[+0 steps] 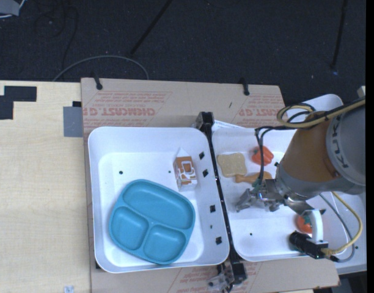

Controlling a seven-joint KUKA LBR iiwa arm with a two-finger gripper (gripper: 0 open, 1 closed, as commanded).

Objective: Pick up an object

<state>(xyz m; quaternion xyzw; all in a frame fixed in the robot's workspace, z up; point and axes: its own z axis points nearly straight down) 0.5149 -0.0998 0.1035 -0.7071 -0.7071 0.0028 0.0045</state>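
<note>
My gripper (251, 197) hangs low over the right bin (260, 249), near its middle, with its grey fingers spread and nothing seen between them. Just above it lies a tan toast-shaped piece (231, 163) with a tan stick-like piece (254, 177) beside it. A small orange-red object (262, 155) sits farther back, next to the arm. Another orange-red object (304, 224) lies at the right bin's front right, partly behind a white cable part. In the left bin (104, 157) rest a blue divided plate (151, 220) and a small white and orange carton (185, 171).
A black divider (216, 194) with clips runs between the two bins. The arm's grey and orange body (318, 157) covers the right bin's far right side. Cables loop around the wrist. Cardboard (175, 102) lies under the bins, and a light wooden bench top (34, 194) is at left.
</note>
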